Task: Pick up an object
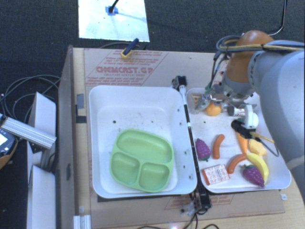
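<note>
From above, 2 shallow white plastic bins sit side by side on a brown cardboard sheet (143,61). The left bin (102,128) holds a light green plastic tray with 3 compartments (142,160), lying flat near its front.

The right bin (276,178) holds the toy food. A small round orange fruit (214,109) lies near the bin's back left corner. Further forward are a purple bunch of grapes (202,149) beside the dividing wall, a short orange-red sausage (218,146) just to its right, a second orange-red sausage (236,163), a small red and white packet (217,174) at the front edge, a second purple grape bunch (253,174), a yellow banana (259,163) touching it, and an orange carrot (242,142).

The grey arm with its orange band (248,46) reaches in from the right. Its 2-finger gripper (214,101) is low over the back of the right bin, directly at the round orange fruit. Whether the fingers are spread or pressed on the fruit cannot be told from this angle.
</note>
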{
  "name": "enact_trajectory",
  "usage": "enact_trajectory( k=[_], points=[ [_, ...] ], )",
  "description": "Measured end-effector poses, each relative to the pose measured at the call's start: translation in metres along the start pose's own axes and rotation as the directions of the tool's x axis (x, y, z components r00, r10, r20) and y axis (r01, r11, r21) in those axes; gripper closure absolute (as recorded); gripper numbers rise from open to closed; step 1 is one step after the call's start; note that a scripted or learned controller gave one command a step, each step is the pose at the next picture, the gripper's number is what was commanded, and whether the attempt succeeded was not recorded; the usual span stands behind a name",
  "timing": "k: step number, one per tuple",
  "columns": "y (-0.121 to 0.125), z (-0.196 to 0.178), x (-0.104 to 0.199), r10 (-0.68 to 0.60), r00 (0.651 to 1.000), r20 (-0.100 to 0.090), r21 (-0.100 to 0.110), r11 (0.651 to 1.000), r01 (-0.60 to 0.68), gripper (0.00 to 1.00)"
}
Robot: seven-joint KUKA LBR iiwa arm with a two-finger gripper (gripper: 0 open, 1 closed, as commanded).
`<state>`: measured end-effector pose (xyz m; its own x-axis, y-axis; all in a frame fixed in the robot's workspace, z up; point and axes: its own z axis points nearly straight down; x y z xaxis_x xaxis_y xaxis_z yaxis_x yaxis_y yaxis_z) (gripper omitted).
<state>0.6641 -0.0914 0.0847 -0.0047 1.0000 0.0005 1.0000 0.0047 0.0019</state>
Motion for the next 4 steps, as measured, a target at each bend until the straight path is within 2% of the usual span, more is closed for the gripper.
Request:
enact_trajectory(
  k=[1,2,3,4],
  points=[
    [-0.128,0.0,-0.059,0.005,1.0,0.002,0.002,1.0,-0.005,0.0],
    [-0.037,0.0,-0.058,0.001,1.0,0.001,-0.002,1.0,-0.001,0.0],
    [-0.004,0.006,-0.007,0.011,1.0,-0.004,0.041,0.999,-0.011,0.0],
    [-0.085,0.001,0.004,0.004,1.0,0.0,0.002,1.0,-0.004,0.0]
  ],
)
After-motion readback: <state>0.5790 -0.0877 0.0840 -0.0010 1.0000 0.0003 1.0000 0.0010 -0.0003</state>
